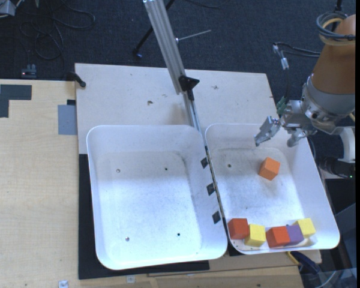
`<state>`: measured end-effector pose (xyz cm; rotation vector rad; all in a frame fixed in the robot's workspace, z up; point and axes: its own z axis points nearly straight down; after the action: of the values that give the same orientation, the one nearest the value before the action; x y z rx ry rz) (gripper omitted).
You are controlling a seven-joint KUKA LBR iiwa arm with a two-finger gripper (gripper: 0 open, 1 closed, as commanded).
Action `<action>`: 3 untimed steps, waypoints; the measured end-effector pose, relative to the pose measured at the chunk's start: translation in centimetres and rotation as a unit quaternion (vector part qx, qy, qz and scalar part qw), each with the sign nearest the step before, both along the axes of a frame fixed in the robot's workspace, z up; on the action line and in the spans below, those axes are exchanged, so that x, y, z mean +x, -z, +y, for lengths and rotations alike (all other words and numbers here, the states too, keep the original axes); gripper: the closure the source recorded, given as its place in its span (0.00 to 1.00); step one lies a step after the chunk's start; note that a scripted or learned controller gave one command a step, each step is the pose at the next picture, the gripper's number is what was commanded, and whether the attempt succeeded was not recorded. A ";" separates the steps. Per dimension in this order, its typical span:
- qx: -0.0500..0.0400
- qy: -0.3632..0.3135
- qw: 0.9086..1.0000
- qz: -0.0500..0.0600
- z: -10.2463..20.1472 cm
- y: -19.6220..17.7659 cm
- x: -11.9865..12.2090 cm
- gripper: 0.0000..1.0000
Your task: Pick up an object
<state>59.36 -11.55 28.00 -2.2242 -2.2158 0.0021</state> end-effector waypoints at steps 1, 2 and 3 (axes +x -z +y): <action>0.000 0.000 1.000 0.005 -4.5 10.7 -2.4 0.00; -0.001 -0.001 1.000 -0.002 -5.9 19.1 0.6 0.00; 0.000 -0.002 1.000 -0.001 -5.2 18.9 2.5 0.00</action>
<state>61.88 -16.80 9.06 -2.2204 -2.2219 0.0002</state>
